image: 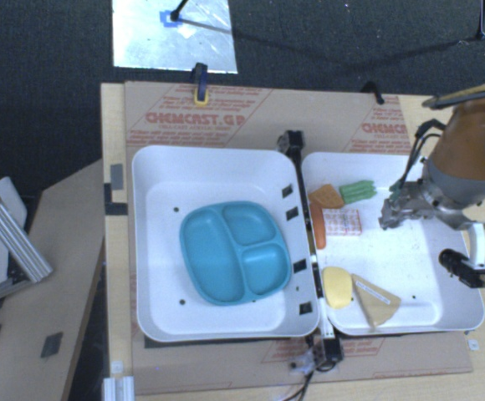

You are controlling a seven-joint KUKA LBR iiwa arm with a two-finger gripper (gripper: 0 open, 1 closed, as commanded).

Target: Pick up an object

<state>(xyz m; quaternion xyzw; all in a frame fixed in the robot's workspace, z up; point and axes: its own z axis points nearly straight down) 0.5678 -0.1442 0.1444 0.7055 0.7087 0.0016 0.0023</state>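
At the right of the frame, the gripper (393,213) hovers over the right bin (451,307), near a green block (357,191). I cannot tell its state. A blue tray (234,253) lies in the left bin (159,224).

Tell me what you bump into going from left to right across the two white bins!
Light blue divided plastic plate → thin orange carrot-like stick → green ridged toy vegetable → robot's grey claw.
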